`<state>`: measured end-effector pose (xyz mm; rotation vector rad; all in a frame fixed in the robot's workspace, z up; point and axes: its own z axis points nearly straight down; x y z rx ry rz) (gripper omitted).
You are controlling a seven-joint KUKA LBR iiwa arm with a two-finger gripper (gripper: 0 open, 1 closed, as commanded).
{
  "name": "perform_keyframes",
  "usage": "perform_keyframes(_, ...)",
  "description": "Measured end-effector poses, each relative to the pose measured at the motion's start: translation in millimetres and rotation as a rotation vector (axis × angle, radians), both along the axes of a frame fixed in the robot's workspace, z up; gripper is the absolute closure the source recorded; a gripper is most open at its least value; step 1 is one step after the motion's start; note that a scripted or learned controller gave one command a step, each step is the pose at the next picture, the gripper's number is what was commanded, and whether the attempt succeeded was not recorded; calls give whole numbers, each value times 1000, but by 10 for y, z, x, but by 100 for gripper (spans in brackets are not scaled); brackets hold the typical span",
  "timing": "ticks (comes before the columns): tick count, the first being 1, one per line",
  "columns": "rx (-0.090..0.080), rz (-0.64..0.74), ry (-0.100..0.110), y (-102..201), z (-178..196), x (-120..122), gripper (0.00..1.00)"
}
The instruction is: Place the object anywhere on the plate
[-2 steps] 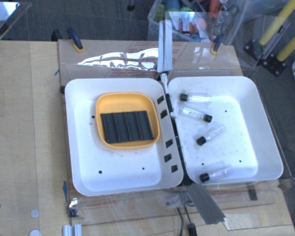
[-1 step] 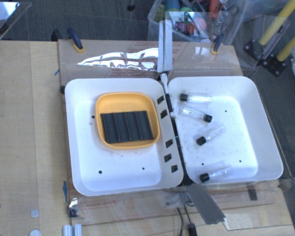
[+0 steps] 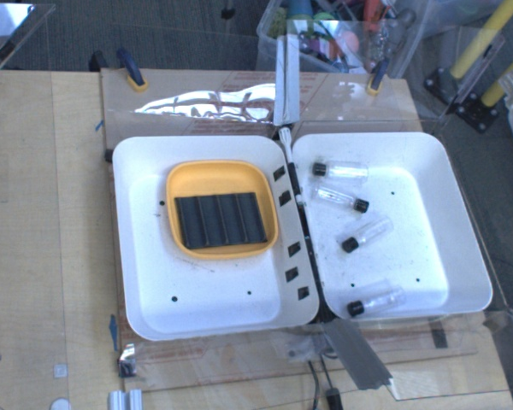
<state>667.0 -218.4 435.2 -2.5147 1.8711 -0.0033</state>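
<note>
A yellow-orange plate [image 3: 181, 182] sits in the left white bin [image 3: 145, 297], with a dark ribbed block [image 3: 220, 220] lying flat on it. In the right white bin [image 3: 462, 272] lie several clear tubes with black caps: one at the top [image 3: 340, 170], one below it [image 3: 342, 199], one in the middle [image 3: 365, 234] and one near the front edge [image 3: 375, 301]. All the tubes lie on their sides, apart from each other.
A row of black tabs [image 3: 291, 248] runs along the ridge between the two bins. A clear box of mixed items [image 3: 350, 15] stands behind the right bin. Blue-handled clamps [image 3: 130, 68] hold the board at the back. Wooden bench surface lies to the left.
</note>
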Motion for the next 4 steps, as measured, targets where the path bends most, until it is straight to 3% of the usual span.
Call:
perform_keyframes(1, -1, 196, 0, 49, -1, 8, 100)
perform_keyframes(3, -4, 936, -1, 49, -16, 10, 100)
perform_keyframes(4, -4, 1084, -2, -9, -13, 10, 100)
